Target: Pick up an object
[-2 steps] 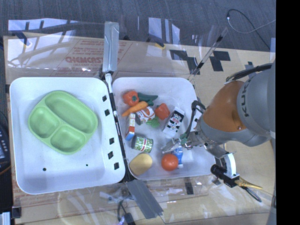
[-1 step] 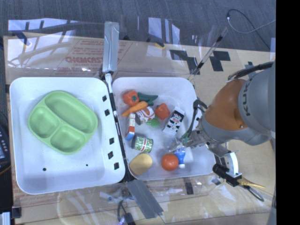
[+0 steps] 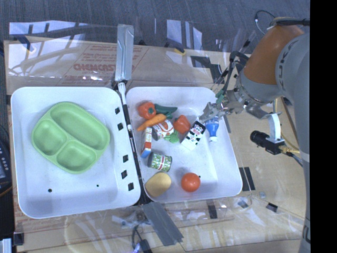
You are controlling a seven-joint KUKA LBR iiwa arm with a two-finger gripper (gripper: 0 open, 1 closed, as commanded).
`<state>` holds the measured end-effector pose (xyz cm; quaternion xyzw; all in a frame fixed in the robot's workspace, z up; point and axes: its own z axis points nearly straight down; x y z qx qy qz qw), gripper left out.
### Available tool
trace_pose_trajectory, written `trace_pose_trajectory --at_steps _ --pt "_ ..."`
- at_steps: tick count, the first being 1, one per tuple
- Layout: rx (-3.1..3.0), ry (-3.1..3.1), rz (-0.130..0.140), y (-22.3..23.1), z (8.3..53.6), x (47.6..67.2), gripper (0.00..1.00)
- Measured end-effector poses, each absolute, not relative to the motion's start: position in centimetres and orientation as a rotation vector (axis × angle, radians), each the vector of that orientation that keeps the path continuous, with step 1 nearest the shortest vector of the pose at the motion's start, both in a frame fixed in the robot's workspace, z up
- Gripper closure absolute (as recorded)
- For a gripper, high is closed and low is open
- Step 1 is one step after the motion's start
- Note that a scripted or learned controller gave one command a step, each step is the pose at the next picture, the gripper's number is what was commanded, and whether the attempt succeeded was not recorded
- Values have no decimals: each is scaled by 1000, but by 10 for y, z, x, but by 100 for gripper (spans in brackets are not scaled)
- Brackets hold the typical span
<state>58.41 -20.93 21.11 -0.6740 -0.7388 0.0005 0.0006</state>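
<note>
Brown cardboard lines the bench [image 3: 79, 62], on which two white bins are set side by side. Nearest, at six o'clock in the right bin [image 3: 227, 159], a yellow potato [image 3: 158, 183] and a red tomato [image 3: 190, 182] are seen. A green divided plate [image 3: 71, 136] is held by the left bin [image 3: 21, 157]. At three o'clock, the gripper [image 3: 213, 111] hangs over a blue-capped bottle [image 3: 212, 129]; whether it is spread or pressed together cannot be told.

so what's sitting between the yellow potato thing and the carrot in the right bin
In the camera view, a small green-labelled can lies on its side between the yellow potato and the carrot, with a small upright packet above it.
</note>
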Motion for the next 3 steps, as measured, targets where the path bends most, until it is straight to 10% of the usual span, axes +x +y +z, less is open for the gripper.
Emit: trace_pose_trajectory --at_steps 1,2,3 --pt "-1719 -2621 5 -169 216 556 100" --pt "-1602 -2701 2 -182 239 589 100" --pt "-1877 -2512 4 -140 284 539 100"
